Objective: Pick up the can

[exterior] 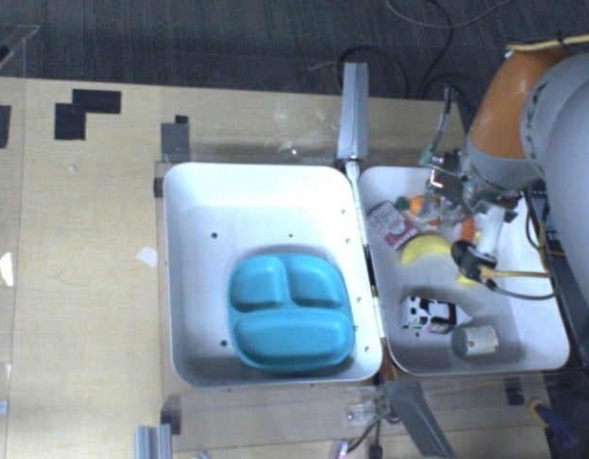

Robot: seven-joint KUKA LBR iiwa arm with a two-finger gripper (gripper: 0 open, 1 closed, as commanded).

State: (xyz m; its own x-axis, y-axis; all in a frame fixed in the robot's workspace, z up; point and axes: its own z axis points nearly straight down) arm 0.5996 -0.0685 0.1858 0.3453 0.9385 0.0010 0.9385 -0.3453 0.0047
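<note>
Pincer (454, 220) of the grey arm with its orange band (512, 103), seen from above the pale wooden worktop (84, 285). It hangs low over the far part of the right-hand shallow white bin (553, 347), among the clutter there; whether it is released or clenched on anything cannot be told, since the wrist and cabling hide its tips. Just beside it lie a rounded yellow fruit-shaped object (425, 249), a small red-and-white printed packet (385, 220) and some small orange and green pieces (406, 203), too small to identify.

The task's thing, a short dull-grey metal can (475, 339), lies on its side near the front wall of the same bin, next to a black-and-white patterned box (426, 313) and well apart from the pincer. Lying flat, it presents its round end toward the camera, so a grasp would probably have to close across its curved body, and it may roll.

The left-hand white bin (189, 208) carries a turquoise plastic divided tray (290, 311), set toward its front. Judged from this layout, the arm is not yet placed for the pick: it must come toward the front of the bin.
</note>
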